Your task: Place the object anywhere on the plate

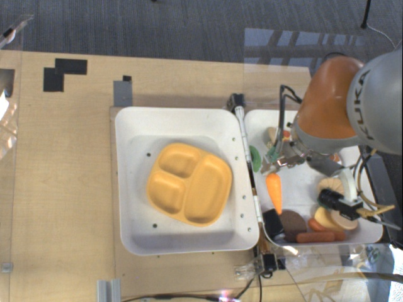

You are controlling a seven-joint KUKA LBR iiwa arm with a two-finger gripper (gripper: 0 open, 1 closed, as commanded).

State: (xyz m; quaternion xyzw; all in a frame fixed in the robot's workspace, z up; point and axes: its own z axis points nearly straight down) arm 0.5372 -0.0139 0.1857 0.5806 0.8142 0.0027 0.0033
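A yellow plate [189,184] with three compartments lies in the middle of the left bin [129,168], with nothing on it. The arm's orange band [327,99] hangs over the right bin [299,190]. My gripper [276,161] is low at that bin's left side, just above the top of an orange toy carrot [274,194] and next to a green piece [254,156]. The wrist hides how the jaws stand, and I see nothing clearly held.
Along the right bin's front lie a black block [273,221], a brown round piece [292,223], a red sausage [316,236] and pale slices [327,218]. A beige item [273,134] sits behind the gripper. A raised rim [247,162] divides the bins.
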